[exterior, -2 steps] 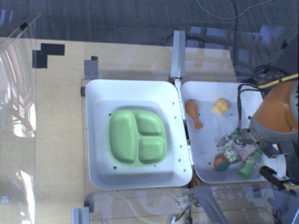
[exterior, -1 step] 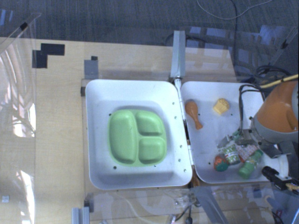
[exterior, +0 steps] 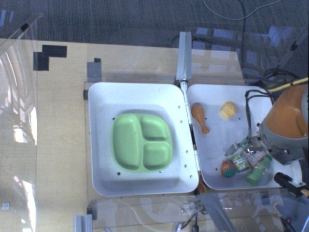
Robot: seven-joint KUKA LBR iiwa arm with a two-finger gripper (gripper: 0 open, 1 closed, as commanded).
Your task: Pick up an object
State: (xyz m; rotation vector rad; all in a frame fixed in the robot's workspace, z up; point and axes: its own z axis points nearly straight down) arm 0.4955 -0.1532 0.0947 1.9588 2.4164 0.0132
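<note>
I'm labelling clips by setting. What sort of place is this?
Likely a robotics lab bench for pick-and-place trials: two white bins side by side, toy food such as a drumstick, and a clear safety screen beside loose cables.

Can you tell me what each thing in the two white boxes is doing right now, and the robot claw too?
green plate: lying flat in the left bin, right side up, nothing on it.
chicken drumstick: lying on its side in the right bin, alone.
yellow block: resting on the right bin floor, apart from the rest.
green bottle: lying down under the claw.
red and green toy: beside the bottle.
claw: low over the pile; grip unclear.
</note>
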